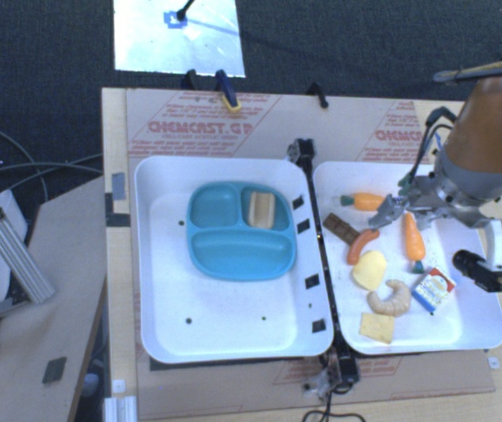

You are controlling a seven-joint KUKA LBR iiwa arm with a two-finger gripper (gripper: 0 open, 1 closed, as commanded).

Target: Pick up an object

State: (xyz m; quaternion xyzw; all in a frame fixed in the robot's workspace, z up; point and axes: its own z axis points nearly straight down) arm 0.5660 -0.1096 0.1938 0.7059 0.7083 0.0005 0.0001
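Orange toy food crowds the right bin [488, 328]; the gripper [397, 207] hangs low over that bin's far left part, just beside a small carrot [367, 201] near the far rim and just above a reddish sausage [361, 245]; how far its fingers are parted I cannot tell, and nothing is seen between them. Risk, as I judge it: the pieces lie close together, so a descent could land between the carrot and the sausage and shove both aside, or catch a brown chocolate-like bar [339, 229] by the bin's left wall; a rounded, smooth piece may also squirt out of a pinch. The carrot looks short and tapered, with a green tip pointing left; the sausage is curved and glossy. A 2nd, longer carrot [413, 236] lies nearer the bin's middle; a yellow lemon-like piece [369, 270] lies toward the near rim. The left bin [163, 323] holds a blue divided plate [233, 258].
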